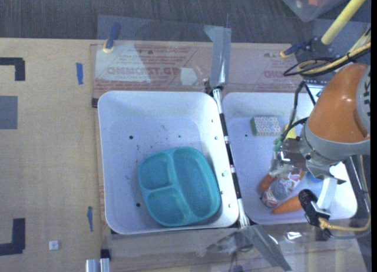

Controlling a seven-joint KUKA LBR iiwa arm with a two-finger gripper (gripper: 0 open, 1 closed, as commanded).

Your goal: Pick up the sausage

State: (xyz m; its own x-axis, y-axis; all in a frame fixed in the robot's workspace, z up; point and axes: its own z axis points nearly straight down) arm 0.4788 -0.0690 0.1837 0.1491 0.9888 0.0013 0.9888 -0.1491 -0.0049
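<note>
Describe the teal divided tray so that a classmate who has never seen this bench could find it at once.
Look at the two white bins side by side and take the left bin. The teal tray lies flat in its near right part, close to the wall shared with the right bin. It alone is teal, with rounded corners and three compartments.

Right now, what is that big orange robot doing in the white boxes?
The robot arm reaches into the right bin, and its gripper hangs low over a little pile of toy food near the front, with an orange carrot-like piece. I can't tell whether it has grabbed anything. A small green box lies near the back. The left bin holds a teal divided tray.
</note>
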